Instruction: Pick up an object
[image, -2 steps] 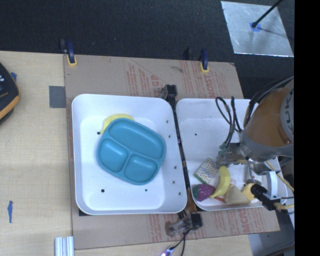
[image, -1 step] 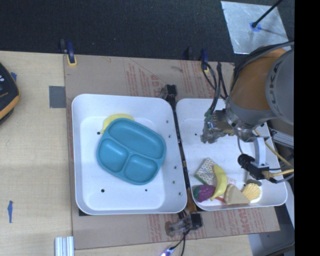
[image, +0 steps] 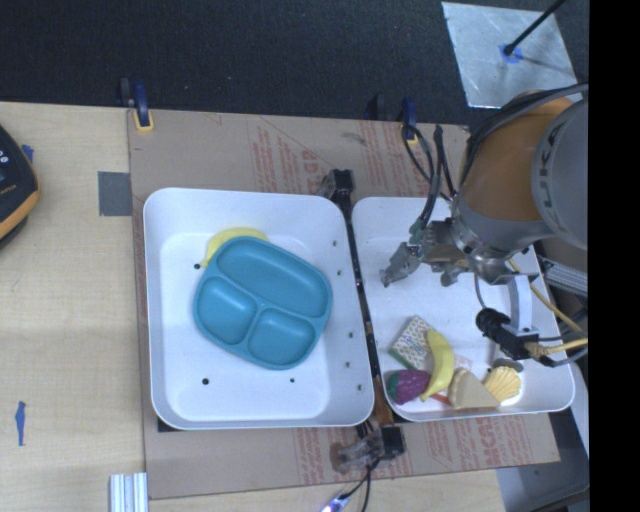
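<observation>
Down at the near end of the right white plastic bin (image: 400, 215) sits a yellow toy banana (image: 439, 362) among small toys. Blue three-compartment plastic plate (image: 262, 303) fills the left bin. Gripper (image: 425, 268) hovers apart, holding nothing.

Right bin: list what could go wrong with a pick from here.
1. The banana, the purple item and the other small pieces sit packed together in the right bin, so the gripper may nudge neighbours or close on two at once.
2. That cluster lies against the bin's near wall, which may block a finger.
3. The gripper hovers apart from the cluster and may close on nothing.
</observation>
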